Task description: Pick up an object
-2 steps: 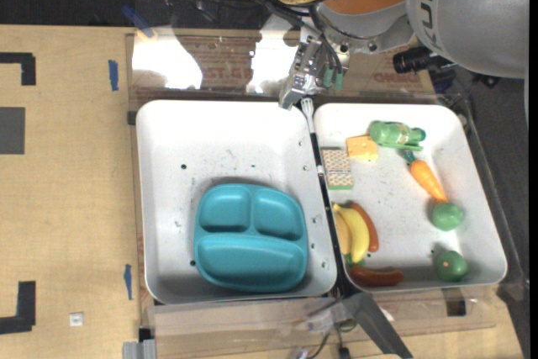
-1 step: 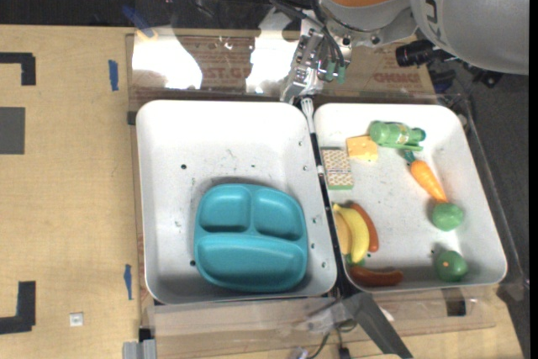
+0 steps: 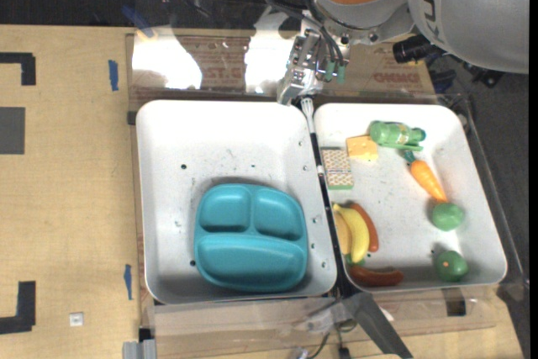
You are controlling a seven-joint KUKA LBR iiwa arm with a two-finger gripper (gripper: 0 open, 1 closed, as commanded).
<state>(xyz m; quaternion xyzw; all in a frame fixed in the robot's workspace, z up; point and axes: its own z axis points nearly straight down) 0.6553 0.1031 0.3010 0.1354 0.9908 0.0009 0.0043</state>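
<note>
Teal plastic makes up the divided plate [image 3: 250,238], which lies flat in the left bin [image 3: 160,139], well below and to the left of the hand [image 3: 304,87]. The hand hangs at the far edge of the two bins, over the rim between them, with nothing between its fingers; whether they are spread or closed I cannot tell.

Below and to the right of the hand, the right bin [image 3: 479,206] holds the small things. A green bottle [image 3: 395,134] lies on its side next to a yellow cheese wedge [image 3: 362,149]. A checked block [image 3: 337,168] sits near the dividing rim. An orange carrot [image 3: 427,179] slants toward a green ball [image 3: 446,216]. A yellow banana [image 3: 353,233] curves beside a reddish-brown sausage [image 3: 376,276], and a green and red fruit [image 3: 450,265] rests in the near corner.
</note>
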